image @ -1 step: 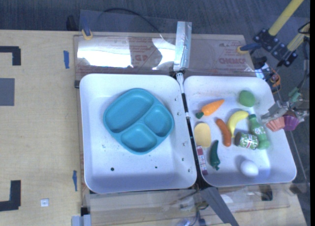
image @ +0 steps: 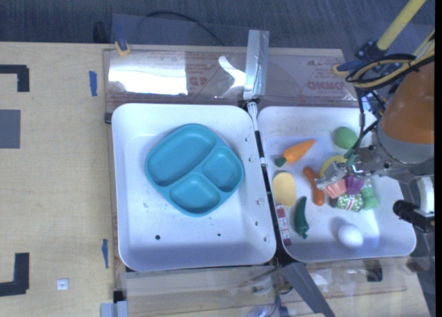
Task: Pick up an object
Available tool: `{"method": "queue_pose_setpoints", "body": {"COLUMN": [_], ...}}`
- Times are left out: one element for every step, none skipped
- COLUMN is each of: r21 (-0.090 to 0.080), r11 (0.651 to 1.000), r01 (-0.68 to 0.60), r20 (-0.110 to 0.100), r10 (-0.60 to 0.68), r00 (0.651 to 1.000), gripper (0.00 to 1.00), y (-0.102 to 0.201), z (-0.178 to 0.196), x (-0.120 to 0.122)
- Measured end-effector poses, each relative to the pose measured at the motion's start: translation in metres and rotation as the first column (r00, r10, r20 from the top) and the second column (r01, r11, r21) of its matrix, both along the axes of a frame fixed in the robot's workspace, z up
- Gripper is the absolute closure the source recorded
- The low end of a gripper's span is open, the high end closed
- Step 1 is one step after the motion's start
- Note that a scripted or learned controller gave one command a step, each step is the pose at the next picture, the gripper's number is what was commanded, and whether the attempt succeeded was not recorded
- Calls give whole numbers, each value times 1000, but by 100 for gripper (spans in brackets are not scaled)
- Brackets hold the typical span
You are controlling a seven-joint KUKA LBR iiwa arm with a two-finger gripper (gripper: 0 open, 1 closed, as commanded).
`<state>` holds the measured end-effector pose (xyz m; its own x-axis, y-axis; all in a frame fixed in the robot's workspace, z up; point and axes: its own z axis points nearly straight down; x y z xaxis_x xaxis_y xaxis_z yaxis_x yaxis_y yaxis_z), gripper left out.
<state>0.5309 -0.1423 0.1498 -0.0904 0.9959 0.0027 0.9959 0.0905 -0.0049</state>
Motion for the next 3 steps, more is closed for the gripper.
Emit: {"method": "queue_pose_setpoints", "body": {"r21": [-3,-5,-4], "r11": [997,997,1000], "r01": [-82,-80,18], "r20": [13,18,9], "r10": [82,80,-18], "r00": [997,997,1000], "gripper": [0,100,100], "y": [18,17,-45], "z": [-63,-51,-25], "x": [7,9,71]}}
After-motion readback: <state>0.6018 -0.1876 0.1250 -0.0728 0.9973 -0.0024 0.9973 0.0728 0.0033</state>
